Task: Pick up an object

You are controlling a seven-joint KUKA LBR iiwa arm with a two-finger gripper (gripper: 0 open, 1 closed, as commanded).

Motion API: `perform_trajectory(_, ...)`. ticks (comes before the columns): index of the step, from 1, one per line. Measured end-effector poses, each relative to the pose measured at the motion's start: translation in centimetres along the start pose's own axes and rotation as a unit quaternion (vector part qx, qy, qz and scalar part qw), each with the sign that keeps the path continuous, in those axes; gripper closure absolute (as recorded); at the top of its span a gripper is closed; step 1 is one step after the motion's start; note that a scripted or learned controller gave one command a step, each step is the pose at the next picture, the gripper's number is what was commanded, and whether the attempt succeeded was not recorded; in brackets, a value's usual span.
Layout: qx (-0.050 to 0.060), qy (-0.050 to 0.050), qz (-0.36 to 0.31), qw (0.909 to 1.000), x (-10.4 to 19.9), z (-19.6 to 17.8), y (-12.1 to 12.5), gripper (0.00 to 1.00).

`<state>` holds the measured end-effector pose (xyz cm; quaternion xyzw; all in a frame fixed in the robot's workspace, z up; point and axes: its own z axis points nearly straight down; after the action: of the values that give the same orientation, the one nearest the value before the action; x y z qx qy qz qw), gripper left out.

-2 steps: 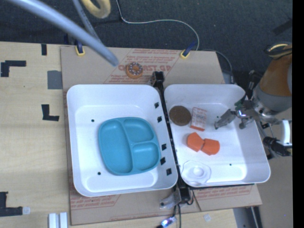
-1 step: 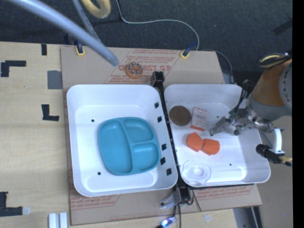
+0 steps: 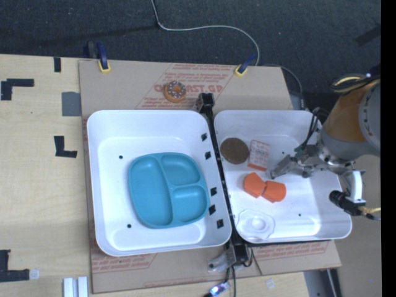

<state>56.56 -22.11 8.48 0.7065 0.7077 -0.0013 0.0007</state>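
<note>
Wooden bench [image 3: 37,166], two white bins [image 3: 105,228], dark floor; hand [image 3: 279,170] state unclear.

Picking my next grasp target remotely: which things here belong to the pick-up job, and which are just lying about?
Job:
- tool, above the right bin
- orange block and orange piece, touching
- brown disc
- small printed packet
- clear lid

Lying about:
- teal divided plate in the left bin
- doughnut on the cardboard behind
- two clamps, cable
</note>
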Motion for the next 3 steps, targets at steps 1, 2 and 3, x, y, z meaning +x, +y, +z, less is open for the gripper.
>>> perform_trajectory(1, -0.002, -0.001, 0.0, 1.0, 0.0, -1.1, 0.1, 1.0)
perform_trajectory(2, 0.0, 0.002, 0.0, 1.0, -0.1, -5.3, -0.4, 1.0)
perform_trajectory(3, -0.002, 0.001, -0.001, 1.0, 0.6, -11.3, 0.2, 1.0)
